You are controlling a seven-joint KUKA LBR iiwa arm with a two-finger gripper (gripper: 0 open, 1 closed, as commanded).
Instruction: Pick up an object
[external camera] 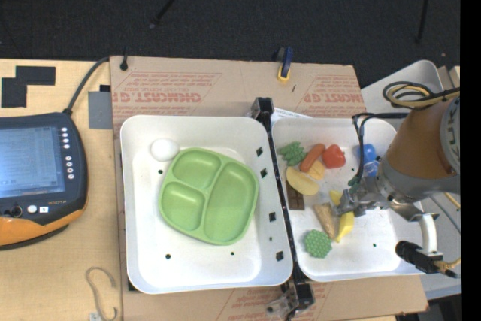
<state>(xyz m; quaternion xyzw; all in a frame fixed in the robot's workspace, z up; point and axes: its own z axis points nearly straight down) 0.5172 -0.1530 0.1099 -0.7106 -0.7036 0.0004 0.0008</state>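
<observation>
The right bin [361,255] holds several toy foods: a green leafy piece [292,152], an orange carrot [313,156], a red piece [334,156], a yellow slice [302,181], a tan stick [325,219], a yellow piece [345,225] and a green broccoli-like ball [317,243]. My gripper [349,203] is down in this bin, right over the tan stick and the yellow piece. A blue object [367,153] lies just behind the wrist. The arm's orange band [413,143] hides the bin's right side.
The left bin [143,237] holds a green divided plate [208,195] and a white ball [162,149]. A black divider [273,192] runs between the bins. A tablet pendant [34,169] lies far left on the bench.
</observation>
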